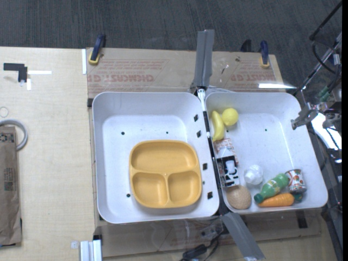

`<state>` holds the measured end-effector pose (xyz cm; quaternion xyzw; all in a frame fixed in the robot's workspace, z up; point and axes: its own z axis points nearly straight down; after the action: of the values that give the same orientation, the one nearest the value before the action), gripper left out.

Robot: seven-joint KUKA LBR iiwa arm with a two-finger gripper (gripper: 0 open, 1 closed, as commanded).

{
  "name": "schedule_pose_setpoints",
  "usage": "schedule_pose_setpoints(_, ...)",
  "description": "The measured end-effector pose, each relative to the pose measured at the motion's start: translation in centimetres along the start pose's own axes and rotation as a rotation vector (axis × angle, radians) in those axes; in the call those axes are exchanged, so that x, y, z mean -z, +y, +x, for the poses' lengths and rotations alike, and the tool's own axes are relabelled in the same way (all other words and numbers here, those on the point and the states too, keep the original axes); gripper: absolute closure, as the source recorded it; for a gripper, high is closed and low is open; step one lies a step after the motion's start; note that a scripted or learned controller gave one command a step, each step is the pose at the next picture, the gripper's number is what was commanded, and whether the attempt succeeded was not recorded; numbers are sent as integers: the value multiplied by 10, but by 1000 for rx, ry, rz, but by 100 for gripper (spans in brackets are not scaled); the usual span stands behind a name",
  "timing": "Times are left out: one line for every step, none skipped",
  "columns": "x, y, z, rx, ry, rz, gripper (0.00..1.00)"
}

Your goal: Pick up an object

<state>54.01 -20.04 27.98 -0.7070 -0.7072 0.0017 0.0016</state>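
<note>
White bins (103,145): yellow tray (164,174) left, perhaps toys right.

Robot hardware past the right bin's (311,145) outer rim: thin black cables (326,23) looping above, a grey metal bracket (305,117) at rim level, and glossy pale housing (333,132) just beyond.

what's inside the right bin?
Right bin: banana and lemon at its upper left; a box, brown roll, clear wrapped item, green bottle, carrot and can along its lower side. Anything beneath them is hidden.
</note>
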Motion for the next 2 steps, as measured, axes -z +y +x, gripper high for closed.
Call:
schedule_pose_setpoints(-164, -20, 87, -65, 1, 1, 0)
schedule_pose_setpoints(-190, 57, 92, -258, 0, 0, 0)
